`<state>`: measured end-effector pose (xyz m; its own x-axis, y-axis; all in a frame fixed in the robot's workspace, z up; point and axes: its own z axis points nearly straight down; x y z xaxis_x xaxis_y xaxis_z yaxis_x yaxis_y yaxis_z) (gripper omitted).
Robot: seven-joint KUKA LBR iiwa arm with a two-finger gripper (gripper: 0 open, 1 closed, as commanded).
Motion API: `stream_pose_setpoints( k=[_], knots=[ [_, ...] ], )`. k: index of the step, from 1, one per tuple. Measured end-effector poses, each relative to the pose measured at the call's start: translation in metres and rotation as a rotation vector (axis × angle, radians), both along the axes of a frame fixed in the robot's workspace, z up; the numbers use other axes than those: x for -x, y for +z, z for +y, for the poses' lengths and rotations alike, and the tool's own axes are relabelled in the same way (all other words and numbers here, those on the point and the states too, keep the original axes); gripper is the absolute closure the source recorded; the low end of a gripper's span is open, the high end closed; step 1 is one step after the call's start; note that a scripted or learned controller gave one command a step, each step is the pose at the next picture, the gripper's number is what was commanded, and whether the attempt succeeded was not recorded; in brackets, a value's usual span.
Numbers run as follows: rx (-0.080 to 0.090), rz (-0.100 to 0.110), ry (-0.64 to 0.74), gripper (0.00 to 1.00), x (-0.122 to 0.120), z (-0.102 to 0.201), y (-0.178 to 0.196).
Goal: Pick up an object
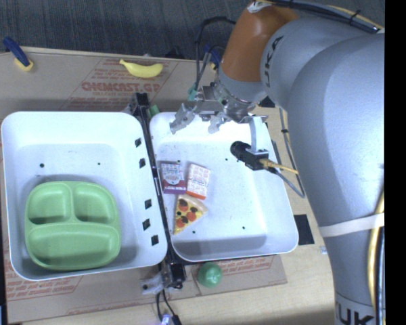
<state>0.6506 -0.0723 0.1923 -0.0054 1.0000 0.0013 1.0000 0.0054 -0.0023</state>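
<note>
Gripper (pixel 197 119) hangs over the right bin's (pixel 274 215) back edge, fingers spread, nothing between them; wrist hides the rim.

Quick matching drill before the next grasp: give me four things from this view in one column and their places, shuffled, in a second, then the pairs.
Things:
1. green tray
2. pizza slice
3. banana
4. green ball

Places:
A. on the cardboard behind the bins
B. in the right bin
C. in the left bin
D. on the cardboard in front of the right bin

Pairs: 1-C, 2-B, 3-A, 4-D
</note>
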Motion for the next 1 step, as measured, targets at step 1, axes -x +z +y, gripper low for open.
stream_pose_setpoints(
  k=[1],
  knots=[
    [0.002, -0.002, -0.001, 0.0, -0.0062, -0.0207, 0.0479]
  ],
)
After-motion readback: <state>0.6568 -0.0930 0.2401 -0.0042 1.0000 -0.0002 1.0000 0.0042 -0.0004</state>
